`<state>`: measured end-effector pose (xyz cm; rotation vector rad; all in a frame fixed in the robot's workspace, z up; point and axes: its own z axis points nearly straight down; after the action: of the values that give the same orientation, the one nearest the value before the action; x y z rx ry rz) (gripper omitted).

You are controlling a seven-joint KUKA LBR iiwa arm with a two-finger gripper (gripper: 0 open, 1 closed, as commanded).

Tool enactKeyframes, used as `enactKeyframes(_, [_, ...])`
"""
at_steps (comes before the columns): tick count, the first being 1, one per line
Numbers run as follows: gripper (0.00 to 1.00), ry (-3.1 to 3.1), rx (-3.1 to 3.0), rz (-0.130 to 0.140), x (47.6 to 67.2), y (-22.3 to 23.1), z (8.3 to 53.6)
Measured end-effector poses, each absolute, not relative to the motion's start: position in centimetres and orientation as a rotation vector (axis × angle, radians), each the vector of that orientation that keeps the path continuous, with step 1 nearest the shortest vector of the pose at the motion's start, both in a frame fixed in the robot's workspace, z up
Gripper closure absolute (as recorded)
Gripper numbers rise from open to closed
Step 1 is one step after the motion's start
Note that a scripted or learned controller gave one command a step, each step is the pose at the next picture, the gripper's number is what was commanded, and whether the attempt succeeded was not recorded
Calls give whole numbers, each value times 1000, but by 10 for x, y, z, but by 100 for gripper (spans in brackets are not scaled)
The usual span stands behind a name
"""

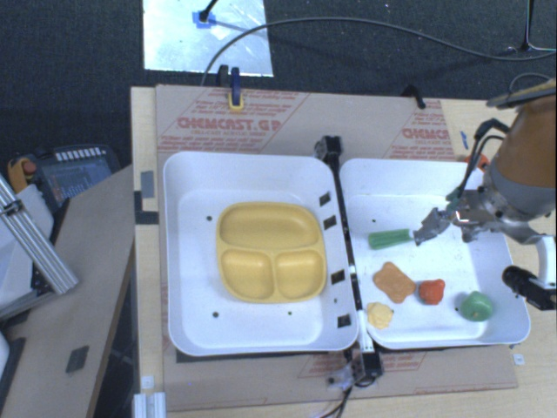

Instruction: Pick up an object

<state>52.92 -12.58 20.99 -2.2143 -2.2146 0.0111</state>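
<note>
In the right bin [409,181] lie a green stick [388,239], a flat orange piece [393,281], a small red thing [432,291], a rounded green thing [476,306] and a small pale yellow piece [379,314]. My gripper [426,232] reaches in from the right and hangs low, right at the green stick's right end. Whether it touches the stick is unclear. Nothing is seen lifted off the bin floor.
The left bin [187,233] holds a yellow divided tray [270,251]. A black divider with clips [339,233] runs between the bins. The far part of the right bin's floor is bare white. The arm's orange band [533,146] stands over the right bin's right edge.
</note>
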Motion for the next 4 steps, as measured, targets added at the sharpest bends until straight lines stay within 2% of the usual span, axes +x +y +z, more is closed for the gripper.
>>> enactKeyframes(1, [0, -2226, -2219, -2, 532, -125, 217])
enactKeyframes(2, [0, -2222, -2218, 1, 536, -117, 159])
enactKeyframes(3, [0, -2221, -2217, 2, 529, -111, 100])
enactKeyframes(4, [0, -2223, -2222, -4, 530, -110, 85])
